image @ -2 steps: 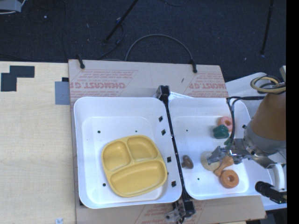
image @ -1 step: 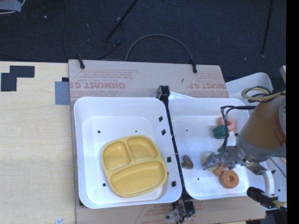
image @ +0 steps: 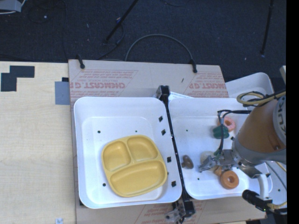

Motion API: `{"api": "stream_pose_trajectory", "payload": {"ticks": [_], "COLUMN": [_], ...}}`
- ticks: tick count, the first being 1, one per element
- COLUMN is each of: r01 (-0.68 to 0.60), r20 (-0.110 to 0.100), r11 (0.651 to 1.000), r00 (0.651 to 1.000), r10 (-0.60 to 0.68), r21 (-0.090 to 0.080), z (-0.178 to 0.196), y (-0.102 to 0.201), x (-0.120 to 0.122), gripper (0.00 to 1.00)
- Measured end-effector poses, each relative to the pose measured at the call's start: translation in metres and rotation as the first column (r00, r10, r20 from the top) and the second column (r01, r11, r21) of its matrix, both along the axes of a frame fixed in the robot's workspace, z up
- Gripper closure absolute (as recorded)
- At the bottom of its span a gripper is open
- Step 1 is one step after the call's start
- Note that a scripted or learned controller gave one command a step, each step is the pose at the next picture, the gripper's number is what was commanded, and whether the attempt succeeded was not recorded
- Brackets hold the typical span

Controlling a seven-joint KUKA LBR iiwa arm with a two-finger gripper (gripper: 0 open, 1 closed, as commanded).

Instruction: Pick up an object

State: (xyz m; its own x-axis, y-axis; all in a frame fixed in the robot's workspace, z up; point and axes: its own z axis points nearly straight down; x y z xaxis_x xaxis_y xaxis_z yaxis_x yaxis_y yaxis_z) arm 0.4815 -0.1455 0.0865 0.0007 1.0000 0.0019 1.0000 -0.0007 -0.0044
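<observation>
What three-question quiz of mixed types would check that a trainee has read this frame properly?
1. True or false: the yellow divided plate lies in the left bin.
2. Multiple choice: which object sits nearest the divider in the right bin? A) the orange ring B) the small brown object C) the teal object
3. Fill in: the yellow divided plate has ___ compartments.

Key
1. True.
2. B. The small brown object lies just right of the divider; the orange ring and teal object are farther right, near the arm.
3. Three.
</observation>
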Motion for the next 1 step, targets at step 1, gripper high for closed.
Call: {"api": "stream_pose_trajectory", "payload": {"ticks": [1], "r01": [0.005], "r20": [0.002], "r11": [1.000], "r00": [1.000], "r10": [-0.005], "r21": [0.001], "z": [0.0121], "y": [-0.0007], "x": [0.0005], "gripper": [1.00]}}
